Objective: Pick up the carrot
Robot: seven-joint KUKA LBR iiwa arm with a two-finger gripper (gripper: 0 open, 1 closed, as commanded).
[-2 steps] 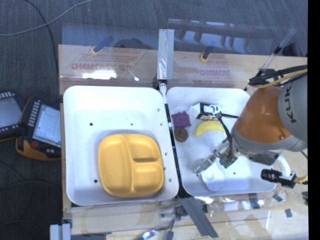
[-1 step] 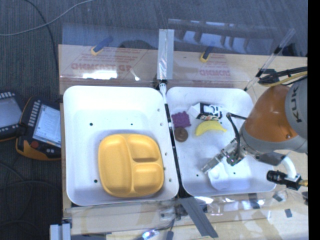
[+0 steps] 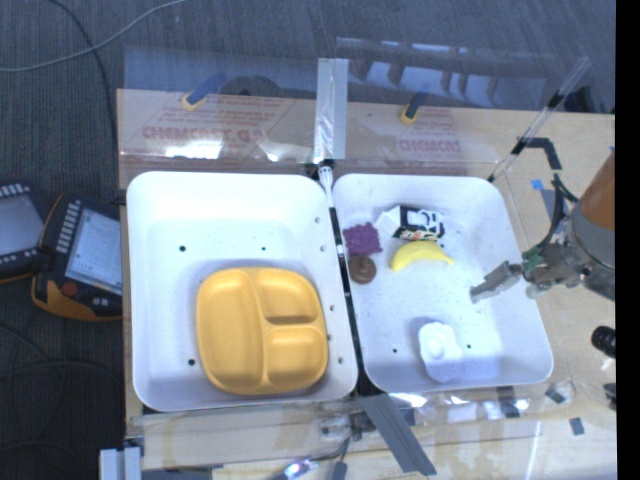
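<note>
Seemingly closed, empty fingers (image 3: 480, 289) above right bin (image 3: 520, 363); banana (image 3: 420, 256) leftward, apart

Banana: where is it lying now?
In the camera view, the banana lies in the right bin, in its far half, just below a black-and-white object and to the right of a purple object.
</note>
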